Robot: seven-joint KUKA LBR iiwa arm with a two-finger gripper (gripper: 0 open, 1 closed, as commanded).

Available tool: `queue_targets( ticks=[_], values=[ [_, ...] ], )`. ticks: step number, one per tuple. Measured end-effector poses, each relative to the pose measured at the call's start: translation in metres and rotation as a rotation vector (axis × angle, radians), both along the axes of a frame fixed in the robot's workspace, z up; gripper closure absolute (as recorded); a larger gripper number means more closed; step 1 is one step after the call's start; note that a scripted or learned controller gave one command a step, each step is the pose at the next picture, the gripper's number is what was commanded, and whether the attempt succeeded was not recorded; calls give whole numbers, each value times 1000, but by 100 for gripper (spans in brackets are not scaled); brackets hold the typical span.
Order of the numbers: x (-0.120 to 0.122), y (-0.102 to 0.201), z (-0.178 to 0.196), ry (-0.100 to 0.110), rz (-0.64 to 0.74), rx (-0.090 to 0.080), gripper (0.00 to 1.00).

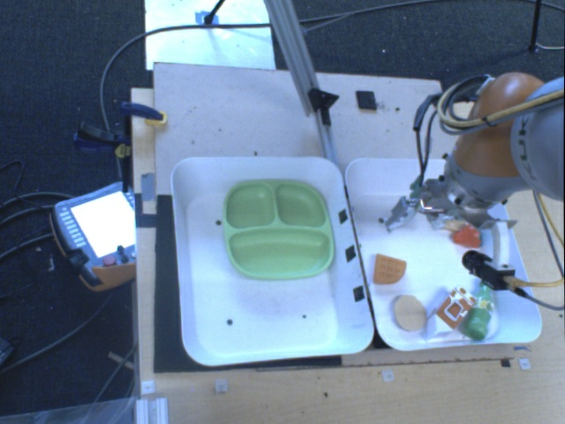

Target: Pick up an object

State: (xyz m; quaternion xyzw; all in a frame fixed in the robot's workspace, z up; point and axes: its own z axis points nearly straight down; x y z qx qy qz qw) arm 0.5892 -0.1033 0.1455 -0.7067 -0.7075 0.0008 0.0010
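The grey arm with its orange band reaches in from the right, and its two-finger metal pincer [399, 214] hangs over the upper left part of the right shallow white bin [366, 179]. Its fingers stand slightly spread, released, with nothing between them; whether the tips touch the bin floor cannot be told.

Below the pincer and apart from it lies an orange wedge-shaped piece [388, 268], flat, its straight edge to the left. Further down sits a round tan disc [409, 312], and beside that a small orange-and-white patterned block [455, 307] touching a green bottle-shaped toy [478, 321], whose long axis runs up and down the view. A small red object [467, 235] lies just beside the wrist.

The left shallow white bin [199, 325] holds a pale green divided plate [278, 230]. Both bins rest on a light wooden worktop [238, 104] over dark carpet [62, 60] strewn with cables, with a handheld control pendant [97, 232] to the left.
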Motion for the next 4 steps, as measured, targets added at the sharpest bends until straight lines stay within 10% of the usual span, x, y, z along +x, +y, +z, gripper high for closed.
queue_targets(
  ticks=[1, 2, 3, 4],
  values=[
    [2, 0, 13, -7, 1, -1, 100],
    [-1, -6, 75, -11, 0, -2, 100],
    [-1, -6, 55, -3, -1, -1, 100],
    [-16, 47, 70, -4, 9, 2, 100]
  ],
)
